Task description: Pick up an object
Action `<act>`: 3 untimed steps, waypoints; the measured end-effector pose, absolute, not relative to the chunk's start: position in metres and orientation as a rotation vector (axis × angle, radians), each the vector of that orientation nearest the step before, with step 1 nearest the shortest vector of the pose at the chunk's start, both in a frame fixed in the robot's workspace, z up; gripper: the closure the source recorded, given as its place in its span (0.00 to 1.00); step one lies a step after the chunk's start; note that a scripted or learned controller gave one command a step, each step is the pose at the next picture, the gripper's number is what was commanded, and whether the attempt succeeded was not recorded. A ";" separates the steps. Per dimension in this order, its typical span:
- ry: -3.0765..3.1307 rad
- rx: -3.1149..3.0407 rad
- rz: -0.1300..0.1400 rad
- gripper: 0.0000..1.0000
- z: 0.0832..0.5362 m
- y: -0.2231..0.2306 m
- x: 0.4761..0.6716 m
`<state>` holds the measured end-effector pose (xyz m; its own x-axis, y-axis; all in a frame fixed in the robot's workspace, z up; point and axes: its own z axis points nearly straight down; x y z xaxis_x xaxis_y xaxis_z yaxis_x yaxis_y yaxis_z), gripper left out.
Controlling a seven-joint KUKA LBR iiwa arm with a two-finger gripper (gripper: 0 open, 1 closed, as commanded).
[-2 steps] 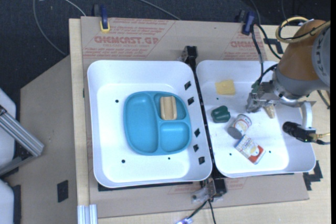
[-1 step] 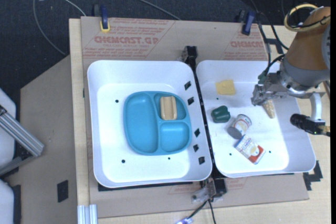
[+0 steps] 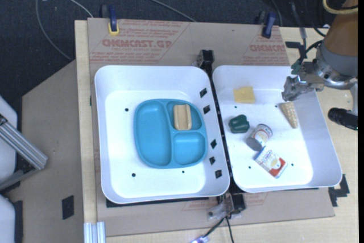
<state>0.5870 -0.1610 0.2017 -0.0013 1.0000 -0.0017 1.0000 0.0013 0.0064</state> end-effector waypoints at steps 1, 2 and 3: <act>2.219 2.216 0.005 1.00 0.266 -0.163 0.588; 2.226 2.219 0.000 1.00 0.265 -0.113 0.588; 2.230 2.217 0.000 1.00 0.250 -0.059 0.605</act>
